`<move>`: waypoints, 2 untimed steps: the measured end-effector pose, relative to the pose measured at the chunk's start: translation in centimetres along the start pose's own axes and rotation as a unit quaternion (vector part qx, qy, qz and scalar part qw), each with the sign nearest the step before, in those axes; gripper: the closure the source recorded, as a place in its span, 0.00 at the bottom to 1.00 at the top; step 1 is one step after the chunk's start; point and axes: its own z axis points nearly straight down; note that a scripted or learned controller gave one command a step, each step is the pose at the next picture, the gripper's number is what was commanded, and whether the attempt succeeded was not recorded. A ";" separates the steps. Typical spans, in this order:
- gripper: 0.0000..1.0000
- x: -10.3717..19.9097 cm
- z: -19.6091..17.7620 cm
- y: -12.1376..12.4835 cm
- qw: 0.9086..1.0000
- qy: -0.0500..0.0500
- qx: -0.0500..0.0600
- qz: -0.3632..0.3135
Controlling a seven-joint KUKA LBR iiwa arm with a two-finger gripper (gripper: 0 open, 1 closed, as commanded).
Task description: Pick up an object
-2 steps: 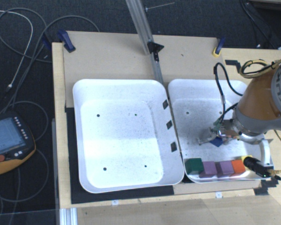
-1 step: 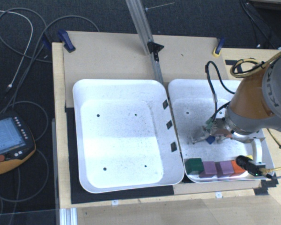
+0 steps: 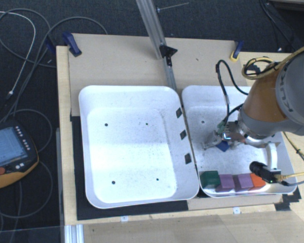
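The gripper (image 3: 219, 139) hangs low in the right bin (image 3: 205, 103), closed around a small blue object (image 3: 222, 146), lifting it.

You are looking down on a tan bench (image 3: 121, 65) standing on dark carpet (image 3: 25, 59). Loose cables (image 3: 20, 22) are trailing across the floor at left, where a handheld control pendant (image 3: 10, 153) is lying, screen glowing.
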 end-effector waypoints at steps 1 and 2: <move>0.00 -4.7 -0.1 6.0 1.000 -0.001 -0.002 0.001; 0.00 -2.1 0.0 3.0 1.000 0.002 0.003 0.001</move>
